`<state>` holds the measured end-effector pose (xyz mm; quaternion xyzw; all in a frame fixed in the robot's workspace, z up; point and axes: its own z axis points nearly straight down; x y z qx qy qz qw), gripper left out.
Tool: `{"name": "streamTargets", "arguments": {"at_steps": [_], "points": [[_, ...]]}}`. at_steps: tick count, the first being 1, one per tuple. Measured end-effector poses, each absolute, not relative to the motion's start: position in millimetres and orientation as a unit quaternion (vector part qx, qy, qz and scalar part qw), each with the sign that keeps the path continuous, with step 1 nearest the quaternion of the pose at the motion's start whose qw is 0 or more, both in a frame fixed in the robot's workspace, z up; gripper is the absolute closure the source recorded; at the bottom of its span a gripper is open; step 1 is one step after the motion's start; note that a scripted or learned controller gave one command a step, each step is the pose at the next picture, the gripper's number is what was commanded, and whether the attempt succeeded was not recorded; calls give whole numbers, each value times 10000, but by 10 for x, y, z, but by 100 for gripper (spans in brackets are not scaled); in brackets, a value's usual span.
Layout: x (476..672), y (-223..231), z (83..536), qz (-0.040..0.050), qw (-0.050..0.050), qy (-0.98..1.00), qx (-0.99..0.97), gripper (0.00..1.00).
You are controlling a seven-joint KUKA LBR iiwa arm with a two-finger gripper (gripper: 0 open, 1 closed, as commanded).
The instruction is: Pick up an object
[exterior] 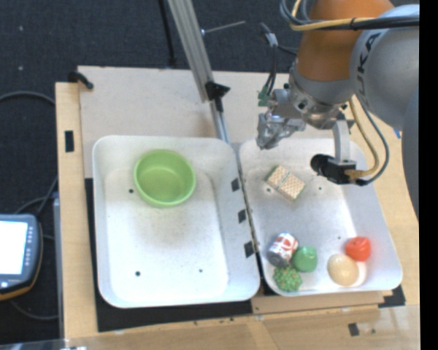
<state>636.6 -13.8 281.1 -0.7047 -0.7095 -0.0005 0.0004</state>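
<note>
Over the far edge of the right bin (383, 217), the gripper (269, 135) hangs from the grey arm (394, 57), and whether it is released or clenched cannot be told from this slanted view; nothing shows in its grasp. It sits high and to the back, apparently poised above the bin's upper left corner, not yet committed to any one thing.

And what a spread below it! The nearest candidate is the waffle-patterned cracker (285, 182), a flat tan square with a grid texture, lying alone in open bin floor just beneath and to the right of the gripper. Being flat, it would likely give the arm little to bite on.

Down in the near corner, things crowd together: a small crumpled can (282, 248), shiny and printed, touches a smooth green ball (304, 258), with a knobbly green broccoli piece (287, 278) just below. Well to their right, a cream egg-like round (342, 269) rests against a glossy red tomato shape (358, 248). That clustering looks like things having slid toward the low rim.

Across the divide, the left bin (124, 268) holds a lime-green plastic bowl (164, 178), upright, round and smooth-walled, well apart from the action.
</note>
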Motion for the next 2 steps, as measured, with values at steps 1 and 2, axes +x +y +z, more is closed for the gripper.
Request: {"name": "streamTargets", "arguments": {"at_steps": [1, 2], "points": [[6189, 334, 2752, -2, 5, -7095, -7047, 100], [5985, 807, 2606, 4, 6, -7095, -7047, 100]]}}
